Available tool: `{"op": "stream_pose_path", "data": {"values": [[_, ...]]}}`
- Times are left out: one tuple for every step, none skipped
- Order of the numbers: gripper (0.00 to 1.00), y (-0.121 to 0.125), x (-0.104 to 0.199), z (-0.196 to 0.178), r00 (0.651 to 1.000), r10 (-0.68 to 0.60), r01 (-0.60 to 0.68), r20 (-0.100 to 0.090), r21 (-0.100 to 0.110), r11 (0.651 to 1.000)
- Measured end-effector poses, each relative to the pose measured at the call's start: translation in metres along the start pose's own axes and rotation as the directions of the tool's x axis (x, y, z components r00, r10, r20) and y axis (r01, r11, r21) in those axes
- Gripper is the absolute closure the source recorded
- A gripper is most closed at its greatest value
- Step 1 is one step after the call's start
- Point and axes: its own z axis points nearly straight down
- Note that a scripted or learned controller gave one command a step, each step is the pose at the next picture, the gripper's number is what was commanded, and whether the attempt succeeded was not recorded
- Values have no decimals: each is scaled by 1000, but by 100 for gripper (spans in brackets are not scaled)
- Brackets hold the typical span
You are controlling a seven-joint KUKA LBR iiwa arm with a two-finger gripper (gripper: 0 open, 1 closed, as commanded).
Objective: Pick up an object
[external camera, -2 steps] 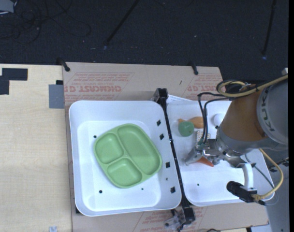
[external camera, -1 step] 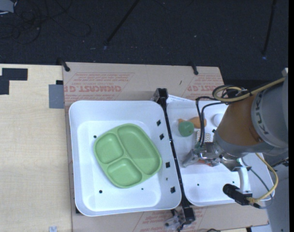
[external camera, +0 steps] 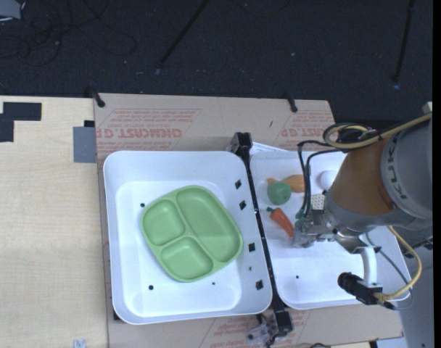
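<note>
In the right bin (external camera: 318, 288) lie a green round object (external camera: 279, 191), an orange carrot-like piece (external camera: 282, 222) below it, and an orange-tan object (external camera: 296, 183) beside the green one. A white object (external camera: 326, 179) shows just past the arm's edge. My gripper (external camera: 305, 235) hangs low in the right bin, just right of the carrot piece, under the orange wrist band (external camera: 355, 180). Nothing shows between its tips.
The left bin (external camera: 126, 267) holds a green divided plate (external camera: 190, 232). A black divider (external camera: 255, 230) with clips runs between the bins. Cables loop around the arm at the right. Cardboard lies under the bins, and a wooden bench top extends to the left.
</note>
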Motion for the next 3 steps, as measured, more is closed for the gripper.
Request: {"op": "stream_pose_path", "data": {"values": [[100,-3,-4,-62,1000,-5,5,-7,5,1000],[100,-3,-6,-125,1000,-10,10,-6,3,1000],[100,-2,-8,-159,1000,-10,10,-7,5,1000]]}}
